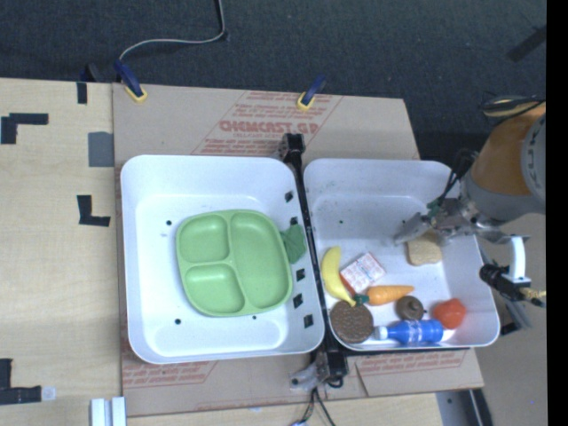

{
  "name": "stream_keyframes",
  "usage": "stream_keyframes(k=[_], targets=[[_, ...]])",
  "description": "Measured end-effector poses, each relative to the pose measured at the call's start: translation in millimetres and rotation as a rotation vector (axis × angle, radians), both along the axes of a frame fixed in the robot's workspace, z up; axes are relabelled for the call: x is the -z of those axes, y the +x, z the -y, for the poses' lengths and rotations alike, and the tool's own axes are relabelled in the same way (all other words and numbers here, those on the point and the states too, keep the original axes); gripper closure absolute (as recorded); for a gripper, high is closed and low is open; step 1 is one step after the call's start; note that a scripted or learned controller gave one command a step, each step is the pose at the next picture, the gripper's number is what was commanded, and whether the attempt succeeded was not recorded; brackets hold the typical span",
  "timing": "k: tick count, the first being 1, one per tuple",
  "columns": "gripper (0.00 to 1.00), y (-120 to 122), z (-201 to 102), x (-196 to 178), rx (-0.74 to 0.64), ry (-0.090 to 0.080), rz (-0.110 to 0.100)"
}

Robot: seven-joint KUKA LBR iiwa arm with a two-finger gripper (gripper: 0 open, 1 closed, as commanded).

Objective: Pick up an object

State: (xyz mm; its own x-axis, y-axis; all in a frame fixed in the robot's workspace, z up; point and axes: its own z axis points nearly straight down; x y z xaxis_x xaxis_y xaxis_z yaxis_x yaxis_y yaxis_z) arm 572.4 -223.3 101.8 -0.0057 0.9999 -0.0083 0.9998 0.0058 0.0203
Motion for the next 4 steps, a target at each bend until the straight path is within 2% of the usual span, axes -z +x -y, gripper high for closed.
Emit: stream_keyframes(k=[1, 2, 3, 4], targets=[[0.0, -37.3, 0.4, -9.0, 0.006, 0.008, -0.022], [0.0, -2.9, -38.9, 12.4, 0.005, 0.002, -0.01], [1.0, -2.0, -38.4, 1.9, 0.005, 0.0, -0.007], [0.0, -1.8, -38.4, 1.5, 0.005, 0.0, -0.006]])
